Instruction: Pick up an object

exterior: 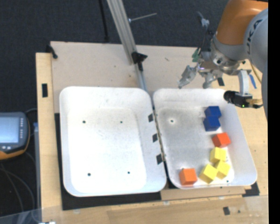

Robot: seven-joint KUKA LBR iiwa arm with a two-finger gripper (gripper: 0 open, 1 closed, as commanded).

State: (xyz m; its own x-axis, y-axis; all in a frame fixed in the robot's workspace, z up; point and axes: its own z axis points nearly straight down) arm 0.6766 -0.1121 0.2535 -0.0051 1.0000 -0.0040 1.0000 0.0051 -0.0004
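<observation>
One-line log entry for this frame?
phase: pre-grasp | end effector: open, nothing held, above right bin's far edge | blocks: blue, orange, yellow in right bin

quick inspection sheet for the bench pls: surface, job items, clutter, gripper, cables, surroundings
Surface: wooden bench bearing the left bin and right bin side by side.
Job's things: all in the right bin: two blue blocks touching, orange block along the right side, yellow blocks clustered at the near right, second orange block near the front rim.
Clutter: nothing seen.
Grippers: gripper over the right bin's far rim, fingers apart, nothing between them.
Cables: dark cables on the floor at left.
Surroundings: slanted metal rail; handheld screen unit at left.
</observation>
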